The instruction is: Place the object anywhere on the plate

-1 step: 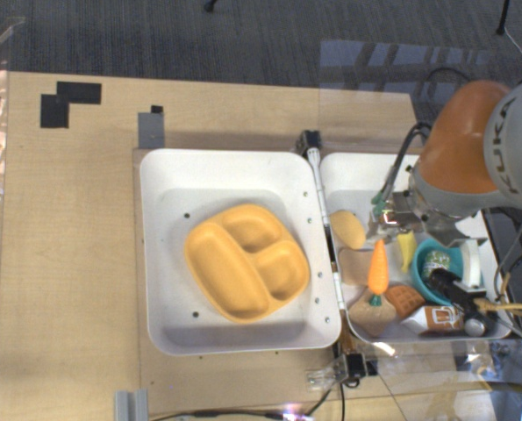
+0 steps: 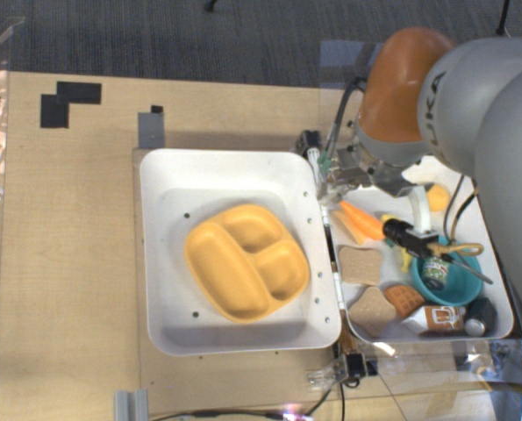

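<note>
While the arm (image 2: pixel 471 86) bends in from the right, its orange band above the right bin's (image 2: pixel 506 323) far-left corner, the gripper (image 2: pixel 338 181) hangs by the wall between the bins; open or closed, cannot tell. A carrot (image 2: pixel 359 220) lies just beside it in the right bin, crowded by bread slices (image 2: pixel 359 264), a teal bowl (image 2: pixel 440 279) and a brown bottle (image 2: pixel 443 318). The yellow divided plate (image 2: pixel 243 261) sits in the left bin (image 2: pixel 168 191).
</note>
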Action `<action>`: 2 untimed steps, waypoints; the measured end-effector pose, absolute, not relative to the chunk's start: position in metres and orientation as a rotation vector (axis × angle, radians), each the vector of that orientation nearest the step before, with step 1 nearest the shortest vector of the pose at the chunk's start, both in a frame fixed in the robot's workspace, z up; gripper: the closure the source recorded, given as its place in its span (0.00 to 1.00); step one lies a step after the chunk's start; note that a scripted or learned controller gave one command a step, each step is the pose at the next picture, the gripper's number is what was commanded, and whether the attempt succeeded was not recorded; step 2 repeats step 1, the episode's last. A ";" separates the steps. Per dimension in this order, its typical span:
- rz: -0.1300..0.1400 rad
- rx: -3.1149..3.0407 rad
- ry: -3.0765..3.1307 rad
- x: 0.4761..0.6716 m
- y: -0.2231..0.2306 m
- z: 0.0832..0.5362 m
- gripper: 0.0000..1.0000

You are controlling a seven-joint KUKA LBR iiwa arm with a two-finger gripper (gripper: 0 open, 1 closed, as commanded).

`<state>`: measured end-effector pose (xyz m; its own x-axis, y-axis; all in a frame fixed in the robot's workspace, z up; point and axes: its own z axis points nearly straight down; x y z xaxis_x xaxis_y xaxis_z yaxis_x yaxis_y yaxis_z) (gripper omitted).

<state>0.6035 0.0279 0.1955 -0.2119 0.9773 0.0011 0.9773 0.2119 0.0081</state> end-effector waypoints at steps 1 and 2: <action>0.007 1.975 2.438 0.603 0.025 0.195 0.00; 0.007 1.975 2.438 0.603 0.025 0.195 0.00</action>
